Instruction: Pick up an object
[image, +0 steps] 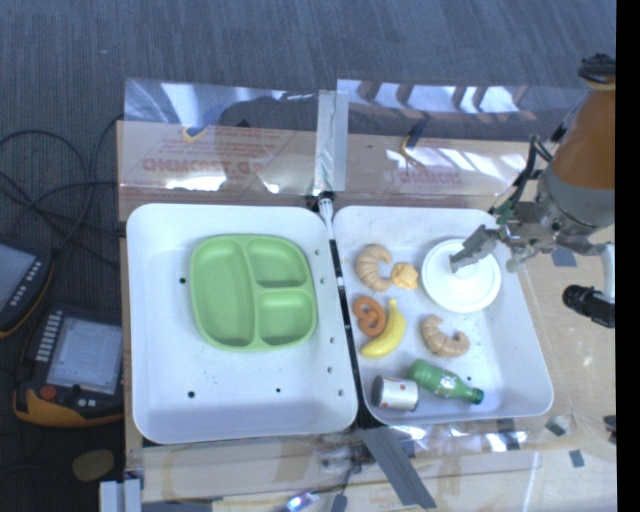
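A: Grey carpet is seen behind the bench; two white bins sit side by side, left bin (150, 330) and right bin (530, 370).

B: Candidate objects?

A: All are found in the right bin. A white plate (461, 277) lies nearest the gripper (487, 246). A croissant (374, 265) and a small orange-yellow lump (404, 274) are seen to its left, touching or nearly so. A pretzel-like piece (368, 316) and a banana (384, 334) lie together against the divider. A second croissant (444, 337) sits just below the plate. A green bottle (446, 383) and a metal can (396, 393) lie on their sides, end to end, at the front wall.

B: Gripper state?

A: Fingers are seen spread apart over the plate's upper right rim; nothing is held between them. No object is lifted yet.

B: Left bin?

A: A green divided tray (253, 291) is held there, nothing else.

B: Advice for the step?

A: The plate is judged a poor target: flat, little to pinch unless the rim is taken. The second croissant is judged better, since it is isolated and clearance is available on both sides. The jaws should be centred across its narrow width, lowered fully to the bin floor, then closed before lifting. The banana cluster and the bottle-can pair should be avoided; neighbours could be dragged or fingers blocked.
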